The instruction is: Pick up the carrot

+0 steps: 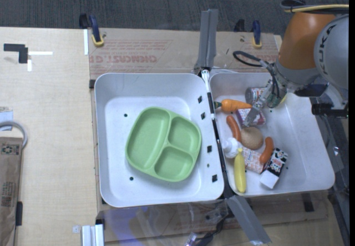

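Observation:
The carrot (pixel 234 105), orange with a green stub at its left end, lies near the back left of the right bin (pixel 310 145). My gripper (pixel 253 118) hangs just right of and slightly in front of the carrot's tip, above a brown potato (pixel 251 138). The grey arm with its orange band (pixel 302 39) comes in from the upper right. Nothing visibly sits in the gripper.
Crowding the right bin are a red sausage (pixel 233 127), a second sausage (pixel 267 150), a banana (pixel 239 171), a can (pixel 257 95), a white bottle (pixel 230 146) and a black-and-white box (pixel 274 168). A green divided plate (pixel 163 144) lies in the left bin (pixel 111 128).

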Available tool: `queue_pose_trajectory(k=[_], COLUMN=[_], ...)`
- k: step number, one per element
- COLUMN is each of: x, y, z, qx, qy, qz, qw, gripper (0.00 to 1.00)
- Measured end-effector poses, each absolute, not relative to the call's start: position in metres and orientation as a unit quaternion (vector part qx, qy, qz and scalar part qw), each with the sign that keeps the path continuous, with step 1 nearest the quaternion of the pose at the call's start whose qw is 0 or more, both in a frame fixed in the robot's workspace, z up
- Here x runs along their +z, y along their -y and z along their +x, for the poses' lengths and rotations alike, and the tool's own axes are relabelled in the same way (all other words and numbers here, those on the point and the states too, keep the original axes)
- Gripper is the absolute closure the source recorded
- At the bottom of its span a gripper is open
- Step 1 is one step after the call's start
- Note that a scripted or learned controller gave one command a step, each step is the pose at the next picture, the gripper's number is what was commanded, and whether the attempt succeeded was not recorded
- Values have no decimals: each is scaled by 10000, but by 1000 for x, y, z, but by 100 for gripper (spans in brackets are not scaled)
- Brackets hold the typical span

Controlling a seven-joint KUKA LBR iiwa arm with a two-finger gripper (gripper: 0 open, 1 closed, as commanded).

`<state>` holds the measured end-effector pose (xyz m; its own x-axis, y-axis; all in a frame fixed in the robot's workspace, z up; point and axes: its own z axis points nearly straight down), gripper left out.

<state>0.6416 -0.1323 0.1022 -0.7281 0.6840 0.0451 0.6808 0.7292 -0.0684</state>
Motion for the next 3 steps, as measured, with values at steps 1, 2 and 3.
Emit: queue_pose_trajectory(k=[1, 2, 3], x=[103, 191, 102], y=[132, 73, 95], z=[638, 652, 614], qx=[224, -4, 5], qy=[9419, 9841, 9730], qz=[-3342, -1777, -2308], qw=[236, -10, 52], gripper=[0, 0, 0])
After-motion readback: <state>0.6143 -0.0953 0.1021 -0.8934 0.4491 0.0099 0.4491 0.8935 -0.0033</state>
